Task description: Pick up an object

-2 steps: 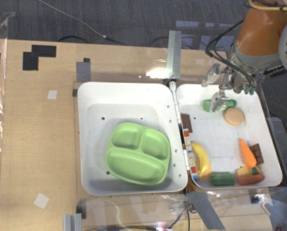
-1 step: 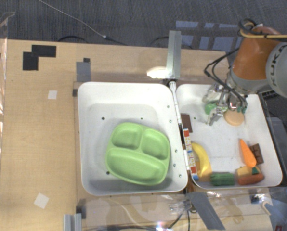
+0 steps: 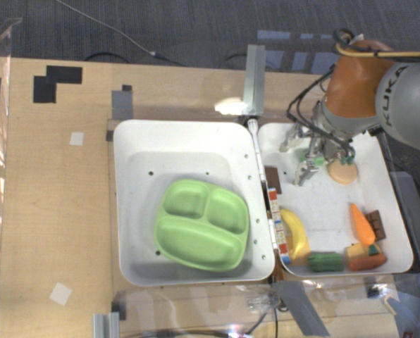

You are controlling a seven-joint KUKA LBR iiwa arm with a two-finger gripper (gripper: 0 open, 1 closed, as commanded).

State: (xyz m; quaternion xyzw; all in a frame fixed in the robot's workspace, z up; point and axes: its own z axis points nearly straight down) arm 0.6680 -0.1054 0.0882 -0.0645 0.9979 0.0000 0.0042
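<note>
My gripper (image 3: 298,162) hangs over the back left part of the right bin (image 3: 400,248), under the orange wrist band. Its fingers look spread, open, with bare white floor between them. A tan round piece (image 3: 342,173) lies just to the right of the gripper, touching or nearly touching its body. Along the bin's front lie a yellow banana (image 3: 295,234), a dark green block (image 3: 325,261), an orange carrot (image 3: 361,223), a brown block (image 3: 374,224) and a red-orange piece (image 3: 366,258). None of them is held.
A light green compartment plate (image 3: 202,224) lies in the left bin (image 3: 136,146). A small brown block (image 3: 272,179) sits by the divider between the bins. Cables loop around the wrist at the back.
</note>
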